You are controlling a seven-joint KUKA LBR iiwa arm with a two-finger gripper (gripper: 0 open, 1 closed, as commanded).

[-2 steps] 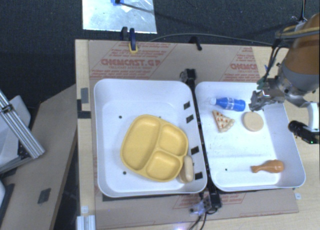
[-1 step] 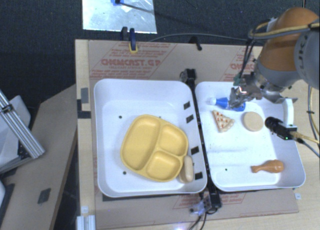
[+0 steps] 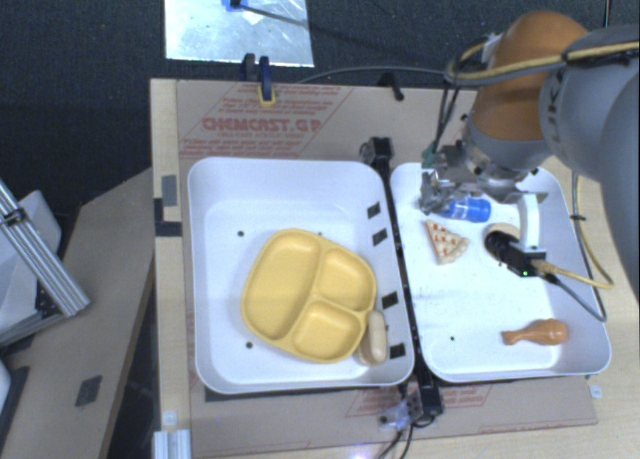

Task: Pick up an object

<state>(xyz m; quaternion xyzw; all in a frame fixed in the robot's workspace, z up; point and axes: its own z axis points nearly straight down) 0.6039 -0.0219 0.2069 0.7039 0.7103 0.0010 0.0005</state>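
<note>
A: Right, front edge first. What's closest to the cam?

B: Brown drumstick (image 3: pixel 535 332) near the front rim of the right-hand bin (image 3: pixel 470 317), lying approx across the view. In the left-hand bin (image 3: pixel 225 247) there's a yellow tray (image 3: pixel 308 295) w/ three compartments, and a pale roll (image 3: pixel 374 337) touching its front corner.

A: Further back?

B: Mid right-hand bin, a pizza slice (image 3: pixel 446 243). Just behind it is a blue cylinder (image 3: pixel 468 210), long axis approx across the view, slightly tilted.

A: And the gripper?

B: The gripper (image 3: pixel 433 199) hangs low at the back of that bin, under the arm reaching in from the view's right. Its tip is right by the cylinder's view-left end. Touching or just beside, can't tell. Can't tell how wide it's set either, or whether it has hold of anything.

A: So the likely target?

B: Prob. the blue cylinder, since it's nearest. It runs off toward the view's right from the tip. The slice is next, just toward the front. Imo the grab depends on closing across the cylinder's short side, not along its length. It's round, so it could roll off if nudged.
</note>
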